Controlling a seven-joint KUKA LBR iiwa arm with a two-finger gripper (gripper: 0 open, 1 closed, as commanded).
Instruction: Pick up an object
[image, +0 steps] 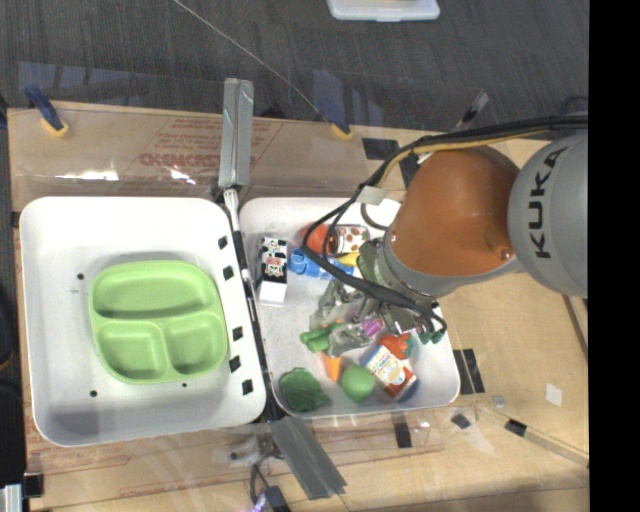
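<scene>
From the fixed camera above the bench, two shallow white bins sit side by side. The left bin (60, 300) holds a light green divided tray (157, 320) with three compartments, lying flat near its middle. The right bin (270, 215) is crowded with small objects: a dark green leafy piece (300, 389) near its front edge, a round green ball (356, 381) just beside that, a small orange and white carton (390, 368) toward the front right, an orange item (320, 240) and a blue piece (305, 264) near the back, and a black-and-white box (273, 268) lying against the left wall. The arm (470, 215) reaches in from the right, its orange band and grey body covering much of the bin's right half. The gripper (345, 318) sits low amid the cluster of objects at the bin's centre, tangled visually with cables and clutter; whether it is spread or closed cannot be told, nor whether anything lies between.
</scene>
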